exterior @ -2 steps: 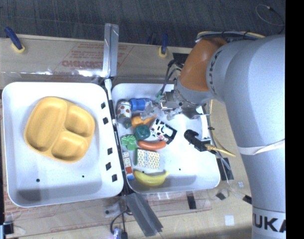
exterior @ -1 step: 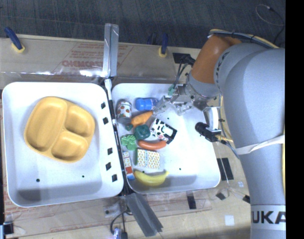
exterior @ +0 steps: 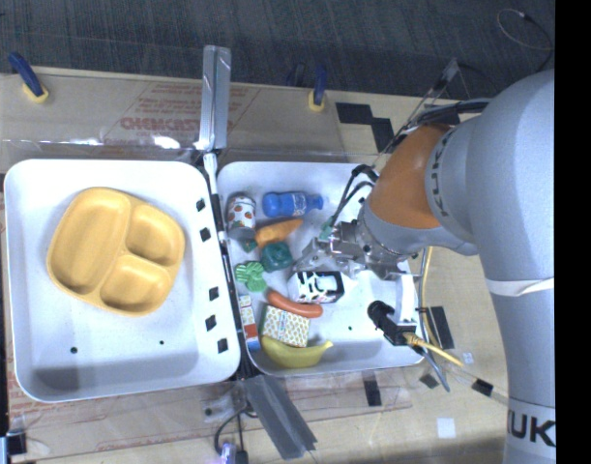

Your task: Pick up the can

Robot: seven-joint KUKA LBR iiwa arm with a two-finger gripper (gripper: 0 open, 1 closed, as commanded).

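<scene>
The can (exterior: 240, 211) is small, with a silver rim and a red and white label, and sits in the far left corner of the right bin (exterior: 392, 341). My gripper (exterior: 326, 249) hangs over the middle of that bin, right of the can and apart from it. It is just above a black-and-white cow-patterned object (exterior: 316, 285). The grey arm with its orange band (exterior: 411, 187) covers the bin's right side.
Around the can lie a blue bottle (exterior: 290, 203), an orange carrot (exterior: 278, 230), a teal piece (exterior: 276, 255) and a green toy (exterior: 251, 275). Nearer the front are a sausage (exterior: 293, 304), a patterned box (exterior: 285, 327) and a banana (exterior: 293, 354). The left bin holds a yellow divided plate (exterior: 116, 249).
</scene>
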